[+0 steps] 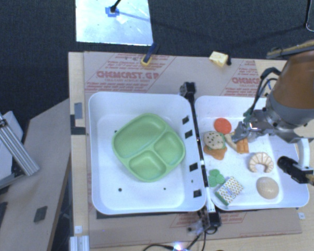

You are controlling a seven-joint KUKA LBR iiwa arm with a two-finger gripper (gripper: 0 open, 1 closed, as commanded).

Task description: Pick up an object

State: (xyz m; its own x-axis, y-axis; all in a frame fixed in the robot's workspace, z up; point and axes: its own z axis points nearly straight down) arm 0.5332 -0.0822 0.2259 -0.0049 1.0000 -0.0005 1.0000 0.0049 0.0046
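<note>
while the green divided plate (pixel 149 149) sits alone in the left bin (pixel 102 192), the pick looks barely begun: the gripper (pixel 242 134) hangs low in the right bin (pixel 298 195) at the orange wedge (pixel 242 146), between the sandwich toy (pixel 215 144) and croissant (pixel 261 162), nothing lifted. whether its grip is wide or closed, i cannot tell. the board (pixel 128 72) reads roughly "chemcast gp".

Arm (pixel 303 82) cut off at right edge
</note>
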